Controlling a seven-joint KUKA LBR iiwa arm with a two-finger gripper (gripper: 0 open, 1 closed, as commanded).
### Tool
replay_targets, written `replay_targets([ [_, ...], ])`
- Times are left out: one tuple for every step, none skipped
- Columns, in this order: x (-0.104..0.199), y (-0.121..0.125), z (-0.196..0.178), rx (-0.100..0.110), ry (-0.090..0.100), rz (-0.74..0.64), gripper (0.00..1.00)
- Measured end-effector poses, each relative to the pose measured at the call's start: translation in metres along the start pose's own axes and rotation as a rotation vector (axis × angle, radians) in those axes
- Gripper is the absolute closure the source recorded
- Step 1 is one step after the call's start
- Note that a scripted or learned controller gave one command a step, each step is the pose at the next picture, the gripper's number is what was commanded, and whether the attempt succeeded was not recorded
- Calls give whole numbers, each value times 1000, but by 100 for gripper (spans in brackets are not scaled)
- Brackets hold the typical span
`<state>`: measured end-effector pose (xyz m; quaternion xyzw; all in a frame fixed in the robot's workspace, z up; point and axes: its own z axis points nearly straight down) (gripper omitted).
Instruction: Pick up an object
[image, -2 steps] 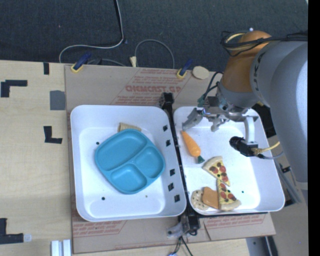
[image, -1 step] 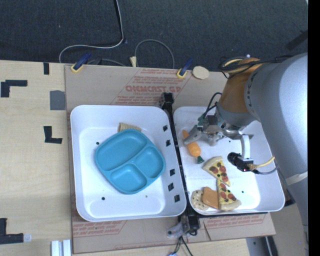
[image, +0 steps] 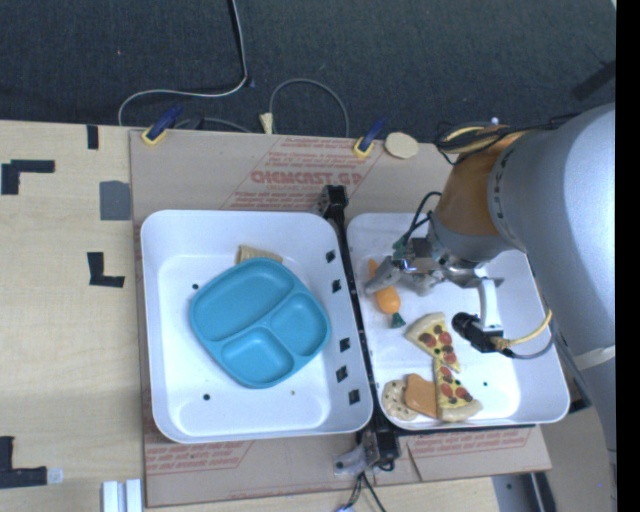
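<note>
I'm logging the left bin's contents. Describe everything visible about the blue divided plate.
The blue divided plate, smooth plastic by its look, has rounded corners and three compartments: one long, two smaller. It lies flat and right side up, turned at an angle, on the floor of the left white bin. A tan flat piece pokes out from under its far edge.

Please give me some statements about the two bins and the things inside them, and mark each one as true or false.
1. The blue divided plate lies in the left bin. True.
2. The pizza slices lie in the left bin. False: they lie in the right bin.
3. The gripper is over the right bin, near the small orange toy. True.
4. The blue plate has one single compartment. False: it has three.
</note>
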<state>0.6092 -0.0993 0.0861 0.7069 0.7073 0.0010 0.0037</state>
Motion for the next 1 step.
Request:
replay_targets([
  [0, 0, -10, 1, -1, -1, 100],
])
